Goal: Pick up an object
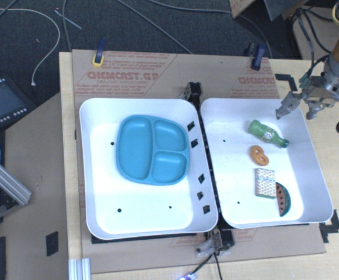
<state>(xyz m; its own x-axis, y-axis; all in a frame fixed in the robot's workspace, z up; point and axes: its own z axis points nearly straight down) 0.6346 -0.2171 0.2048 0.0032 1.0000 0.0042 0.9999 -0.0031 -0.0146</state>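
1. My pincer hangs over the top right corner of the right bin, fingers spread apart with nothing between them.
2. Closest thing to it is the green bottle, lying flat in the upper part of that bin. Its long axis runs on a slant, fat end up-left, narrow neck pointing down-right.
3. Just below the bottle sits a small orange donut-looking thing.
4. Further down there's a patterned little box, long side running up-down, and touching its right side a watermelon slice, also lying up-down.
5. The left bin holds a blue divided plate, well apart from me.
6. Both bins sit side by side on the surface.
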